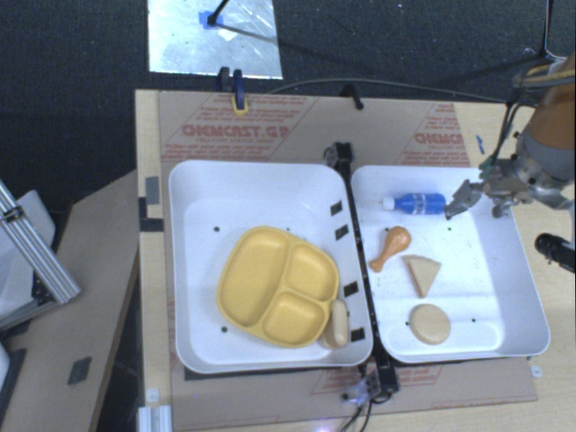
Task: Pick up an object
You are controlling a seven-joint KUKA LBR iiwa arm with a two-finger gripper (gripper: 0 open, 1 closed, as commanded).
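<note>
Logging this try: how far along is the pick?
Nothing looks lifted yet: the bottle, drumstick, wedge and round bun all lie in the right bin. The gripper is right beside the bottle. Grasping and lifting remain.

Yellow tray, blue bottle, orange drumstick, white bins

Bench: carries a brown sheet printed with red lettering, covering most of the top.
Left bin and right bin: white, shallow, rest side by side on the sheet, touching along a black strip at the bench centre.
Yellow-and-blue clamp: grips the far edge of the bench, left of centre.
Silver foil square: lies beyond the far edge, on dark floor.
Aluminium rail: stands off the left edge.
</note>
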